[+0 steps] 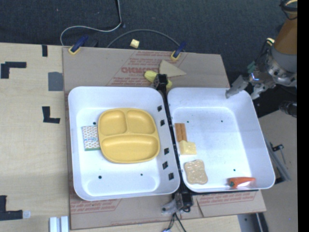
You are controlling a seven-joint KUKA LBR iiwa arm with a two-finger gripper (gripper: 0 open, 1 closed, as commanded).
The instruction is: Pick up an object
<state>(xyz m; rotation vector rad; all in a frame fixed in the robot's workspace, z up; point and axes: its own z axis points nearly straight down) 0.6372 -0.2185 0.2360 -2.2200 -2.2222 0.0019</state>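
Note:
My gripper (240, 88) hangs at the far right corner of the right bin (219, 111), above its rim, with the arm behind it at the right edge. Its two fingers stand apart with nothing between them. In the right bin lie a brown stick (180, 131), a pale yellow block (188, 148), a beige cracker-like piece (195, 171) and an orange carrot-like piece (241, 181) at the near right corner. All of them sit well below and left of the gripper.
The left bin (79, 129) holds a yellow divided plate (129, 134) and a small patterned sponge (90, 137) at its left. Black clips join the bins along the middle. Cardboard, a yellow clamp (151, 75) and cables lie behind the bins.

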